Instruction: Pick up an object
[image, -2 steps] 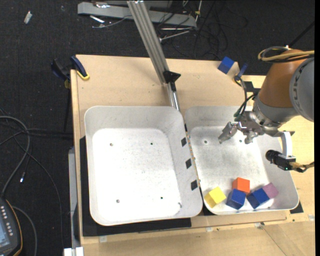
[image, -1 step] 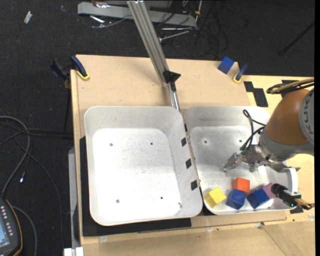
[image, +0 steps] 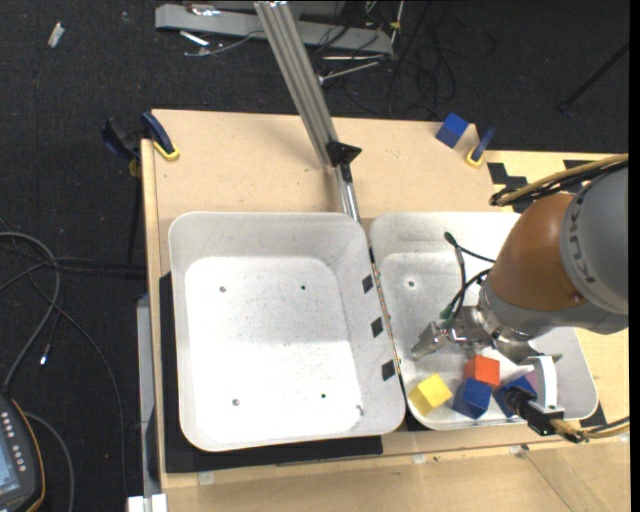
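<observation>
Gripper (image: 437, 338) at the end of your arm (image: 560, 265) hangs low in the right bin (image: 405, 250), just left of the blocks crowded at its near edge: a yellow block (image: 432, 392), an orange block (image: 485, 369) and a blue block (image: 473, 398). Your risk, as judged from this slant, is a grab that closes on air or shoves the packed blocks against the bin wall, since they sit nearly touching. Its metal tips look slightly spread with nothing between them and no block in contact. The left bin (image: 200, 240) lies alongside.
</observation>
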